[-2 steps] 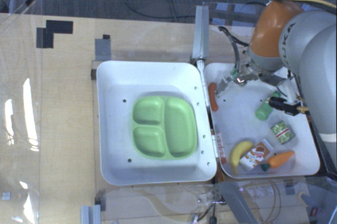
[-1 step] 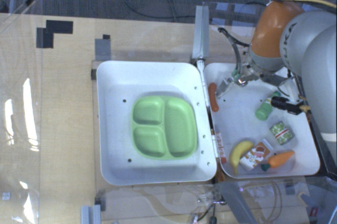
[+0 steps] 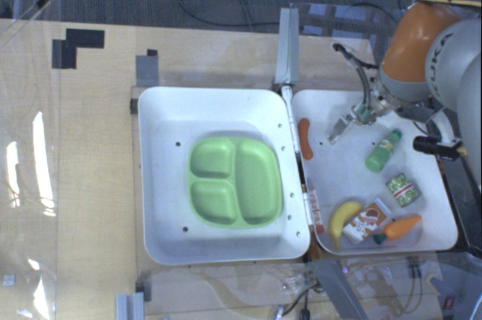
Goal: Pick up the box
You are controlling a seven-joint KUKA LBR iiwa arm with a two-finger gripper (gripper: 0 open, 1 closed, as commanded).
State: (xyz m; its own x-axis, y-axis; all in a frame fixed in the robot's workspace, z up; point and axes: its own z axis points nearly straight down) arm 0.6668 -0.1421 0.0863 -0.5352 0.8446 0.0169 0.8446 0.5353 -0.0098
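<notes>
Glossy white right bin (image 3: 444, 236) holds a printed rectangular box (image 3: 365, 222); tool (image 3: 340, 129) grip seemingly unclear.

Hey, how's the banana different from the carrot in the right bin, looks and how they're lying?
The banana is yellow and curved, while the carrot is orange, fairly straight and tapered, with a green end. The banana stands more upright in the view, left of the box; the carrot lies closer to level, on the box's right. Both sit near the front edge of the right bin, each close against that box.
</notes>
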